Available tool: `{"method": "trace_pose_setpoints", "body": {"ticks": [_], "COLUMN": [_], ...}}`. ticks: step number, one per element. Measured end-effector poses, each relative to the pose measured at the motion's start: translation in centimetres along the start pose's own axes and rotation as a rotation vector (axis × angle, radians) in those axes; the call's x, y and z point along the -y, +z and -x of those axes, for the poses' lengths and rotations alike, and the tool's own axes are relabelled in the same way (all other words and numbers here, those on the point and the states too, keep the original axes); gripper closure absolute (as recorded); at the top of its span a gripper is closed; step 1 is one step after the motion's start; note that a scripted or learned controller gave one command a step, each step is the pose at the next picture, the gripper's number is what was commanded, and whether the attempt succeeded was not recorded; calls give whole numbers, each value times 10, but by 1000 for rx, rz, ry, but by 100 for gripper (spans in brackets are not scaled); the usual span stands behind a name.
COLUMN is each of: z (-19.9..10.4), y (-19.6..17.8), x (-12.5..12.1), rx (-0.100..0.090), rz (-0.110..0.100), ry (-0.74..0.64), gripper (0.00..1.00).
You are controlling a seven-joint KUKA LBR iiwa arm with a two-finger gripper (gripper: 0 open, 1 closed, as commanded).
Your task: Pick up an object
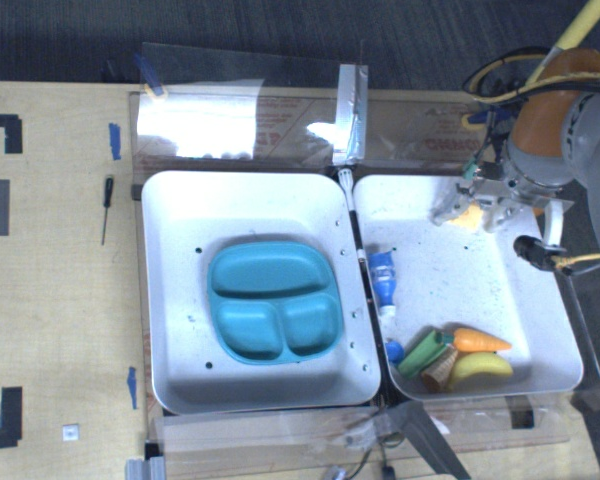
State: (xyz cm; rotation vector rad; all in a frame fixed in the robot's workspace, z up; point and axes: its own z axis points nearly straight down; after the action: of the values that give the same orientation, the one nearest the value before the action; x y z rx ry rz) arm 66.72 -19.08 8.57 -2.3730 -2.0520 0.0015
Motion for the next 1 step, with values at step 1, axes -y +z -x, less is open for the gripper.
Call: {"method": "trace_pose_setpoints", "body": {"ticks": [1], "z": [1], "y": [-12], "x": [0], "rx": [3], "rz": [-2], "ry": [-2], "gripper": [100]}}
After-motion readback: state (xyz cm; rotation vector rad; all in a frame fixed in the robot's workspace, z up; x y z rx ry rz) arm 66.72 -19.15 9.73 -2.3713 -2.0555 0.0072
